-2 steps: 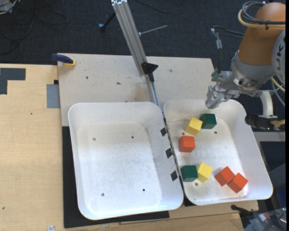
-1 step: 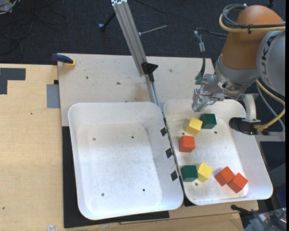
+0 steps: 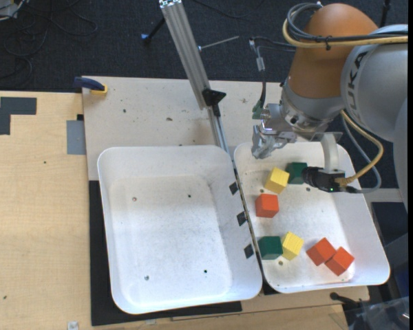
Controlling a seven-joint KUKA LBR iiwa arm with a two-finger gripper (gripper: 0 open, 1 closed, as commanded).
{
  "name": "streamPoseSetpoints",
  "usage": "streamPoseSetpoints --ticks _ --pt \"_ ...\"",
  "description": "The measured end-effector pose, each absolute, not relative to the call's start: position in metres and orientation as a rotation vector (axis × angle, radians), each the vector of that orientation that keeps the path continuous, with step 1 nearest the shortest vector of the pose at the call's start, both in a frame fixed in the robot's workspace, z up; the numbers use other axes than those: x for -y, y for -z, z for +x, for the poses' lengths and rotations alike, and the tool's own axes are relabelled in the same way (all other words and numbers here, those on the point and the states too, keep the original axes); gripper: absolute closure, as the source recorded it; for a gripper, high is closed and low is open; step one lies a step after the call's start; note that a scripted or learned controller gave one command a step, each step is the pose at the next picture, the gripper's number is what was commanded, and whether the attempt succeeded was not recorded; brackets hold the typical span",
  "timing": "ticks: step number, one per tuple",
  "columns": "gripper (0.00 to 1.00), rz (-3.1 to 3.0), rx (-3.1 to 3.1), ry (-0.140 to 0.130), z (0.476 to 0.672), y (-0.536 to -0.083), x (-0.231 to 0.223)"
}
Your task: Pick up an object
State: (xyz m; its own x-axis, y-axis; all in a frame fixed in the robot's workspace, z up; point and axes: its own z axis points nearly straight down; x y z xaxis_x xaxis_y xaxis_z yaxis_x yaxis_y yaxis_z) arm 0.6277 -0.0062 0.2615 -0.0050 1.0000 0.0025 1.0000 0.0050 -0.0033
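**Two white bins under a grey robot arm, coloured blocks in the right bin**

Nearest the camera, the front rims of two shallow white bins run side by side across a pale wooden bench point(image 3: 34, 205). Largest of all is the grey robot arm point(image 3: 372, 67), reaching in from the right with an orange band above its wrist. The left bin point(image 3: 117, 184) is next in size; its floor shows scattered dark specks. The right bin point(image 3: 365, 239) touches it along a shared edge marked by small black clips. A slanted metal rail point(image 3: 189, 50) rises from behind the bins toward the back of the bench.

The gripper point(image 3: 263, 146) hangs over the back left corner of the right bin. Nothing sits between its fingers, and whether they are apart or together cannot be told from this angle.

Seven small blocks lie in the right bin. Near the gripper, a yellow block point(image 3: 277, 179) sits just beside a dark green block point(image 3: 296, 172). An orange-red block point(image 3: 266, 205) lies just in front of the yellow one. Toward the front, a second green block point(image 3: 270, 247) touches a second yellow block point(image 3: 292, 245). Two red blocks point(image 3: 330, 256) sit together near the front right corner.
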Motion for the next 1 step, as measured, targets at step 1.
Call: streamPoseSetpoints --ticks 1 --pt "1.0 -2.214 2.224 0.0 0.632 -0.2611 -0.0503"
